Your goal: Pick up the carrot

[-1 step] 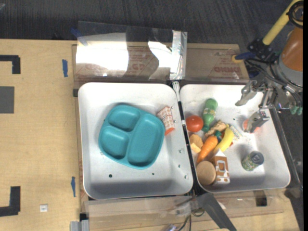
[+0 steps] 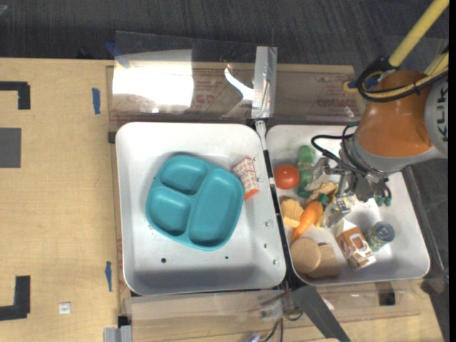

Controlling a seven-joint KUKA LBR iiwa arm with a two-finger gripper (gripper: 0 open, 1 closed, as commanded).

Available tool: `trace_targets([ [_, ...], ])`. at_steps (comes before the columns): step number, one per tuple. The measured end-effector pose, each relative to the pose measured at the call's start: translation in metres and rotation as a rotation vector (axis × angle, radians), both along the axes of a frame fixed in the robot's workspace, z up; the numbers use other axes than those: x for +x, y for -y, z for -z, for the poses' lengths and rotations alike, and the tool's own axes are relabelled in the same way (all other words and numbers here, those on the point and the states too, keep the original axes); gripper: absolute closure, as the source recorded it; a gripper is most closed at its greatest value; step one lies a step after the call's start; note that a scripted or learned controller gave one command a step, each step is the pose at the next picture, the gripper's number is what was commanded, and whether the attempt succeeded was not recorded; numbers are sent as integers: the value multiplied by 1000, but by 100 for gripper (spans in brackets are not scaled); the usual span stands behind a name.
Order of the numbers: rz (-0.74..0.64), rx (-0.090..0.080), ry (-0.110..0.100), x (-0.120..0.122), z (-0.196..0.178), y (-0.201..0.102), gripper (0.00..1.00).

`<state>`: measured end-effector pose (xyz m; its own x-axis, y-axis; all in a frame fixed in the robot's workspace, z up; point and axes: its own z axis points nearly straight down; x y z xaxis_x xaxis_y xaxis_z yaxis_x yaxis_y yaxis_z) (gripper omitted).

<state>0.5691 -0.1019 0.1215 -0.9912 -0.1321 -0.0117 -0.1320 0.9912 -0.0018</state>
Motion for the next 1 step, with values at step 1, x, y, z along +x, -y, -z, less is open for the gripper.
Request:
trace_targets([
  [1,-32,-10,42,-14,10,-5,0],
])
